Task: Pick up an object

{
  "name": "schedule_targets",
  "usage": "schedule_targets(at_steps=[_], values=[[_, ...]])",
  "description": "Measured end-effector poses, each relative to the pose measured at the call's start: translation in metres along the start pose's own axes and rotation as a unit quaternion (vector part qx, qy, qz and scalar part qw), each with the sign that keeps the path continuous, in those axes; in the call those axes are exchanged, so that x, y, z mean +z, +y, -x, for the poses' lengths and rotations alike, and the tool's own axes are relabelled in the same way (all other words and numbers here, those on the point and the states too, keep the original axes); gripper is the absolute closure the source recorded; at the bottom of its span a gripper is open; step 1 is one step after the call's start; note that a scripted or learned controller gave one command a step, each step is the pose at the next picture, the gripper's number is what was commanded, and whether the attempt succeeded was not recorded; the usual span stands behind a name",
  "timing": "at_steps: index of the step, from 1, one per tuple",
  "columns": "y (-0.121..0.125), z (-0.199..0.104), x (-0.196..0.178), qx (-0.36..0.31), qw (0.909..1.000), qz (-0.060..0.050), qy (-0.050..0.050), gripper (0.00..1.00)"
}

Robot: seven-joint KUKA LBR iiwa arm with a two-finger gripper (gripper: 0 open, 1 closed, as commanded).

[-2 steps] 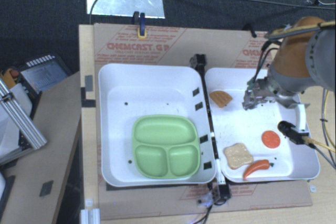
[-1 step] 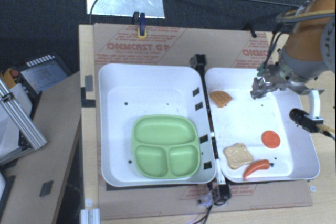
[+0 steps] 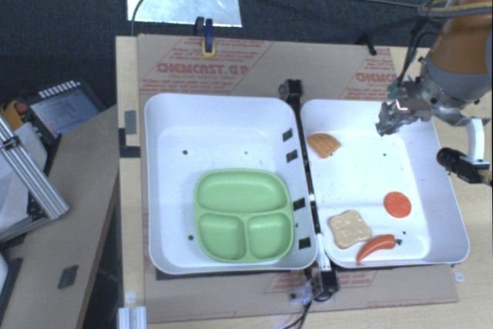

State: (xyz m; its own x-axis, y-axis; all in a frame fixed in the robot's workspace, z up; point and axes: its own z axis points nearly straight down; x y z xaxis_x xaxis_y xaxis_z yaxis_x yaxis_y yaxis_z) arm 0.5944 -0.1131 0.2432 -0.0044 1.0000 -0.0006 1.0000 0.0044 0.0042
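Note:
The right bin (image 3: 439, 166) holds an orange-brown pastry piece (image 3: 324, 144) near its far left, a red round slice (image 3: 397, 203), a slice of toast (image 3: 350, 228) and a red-orange chili pepper (image 3: 376, 246) by the front wall. My gripper (image 3: 390, 122) hangs over the bin's far right part, well right of the pastry piece, at the end of the grey arm with its orange band (image 3: 462, 8). I see nothing between its fingers.
The left bin (image 3: 169, 166) holds a green divided plate (image 3: 243, 214). Black clips (image 3: 293, 91) sit along the seam between the bins. A yellow clamp (image 3: 208, 38) sits at the bench's far edge, and a metal rail (image 3: 27, 169) lies at the left.

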Motion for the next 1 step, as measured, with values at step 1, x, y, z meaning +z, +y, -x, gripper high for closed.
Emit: schedule_targets(at_steps=[1], values=[[-0.0223, -0.0540, -0.0052, -0.002, 1.0000, -0.002, 0.001, 1.00]])
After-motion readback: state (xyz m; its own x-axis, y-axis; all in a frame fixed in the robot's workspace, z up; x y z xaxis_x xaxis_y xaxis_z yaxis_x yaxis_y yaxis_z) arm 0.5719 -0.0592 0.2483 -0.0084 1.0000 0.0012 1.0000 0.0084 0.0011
